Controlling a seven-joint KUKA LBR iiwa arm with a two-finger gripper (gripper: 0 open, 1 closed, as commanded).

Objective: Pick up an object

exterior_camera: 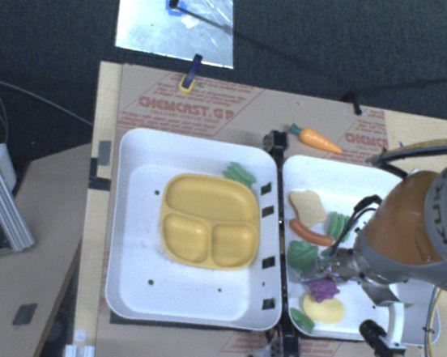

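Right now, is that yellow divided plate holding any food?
Empty. The yellow plate in the left bin shows all three compartments bare; the nearest piece, a green toy, lies just beyond its rim.

Two shallow white bins sit side by side on the bench. The left bin (131, 227) holds a yellow divided tray (208, 220) with a small green toy (240, 173) just beyond its far corner. The right bin (346, 175) carries a jumble of play food: a pale bread slice (307, 203), a red sausage (309, 231), green pieces (303, 255), a purple cluster (322, 289) and a yellow piece (324, 310). The arm (413, 227) (grey with an orange band) reaches in from the right, its gripper (335, 264) low over the food just above the purple cluster. A toy carrot (316, 138) lies on the cardboard beyond the bins.
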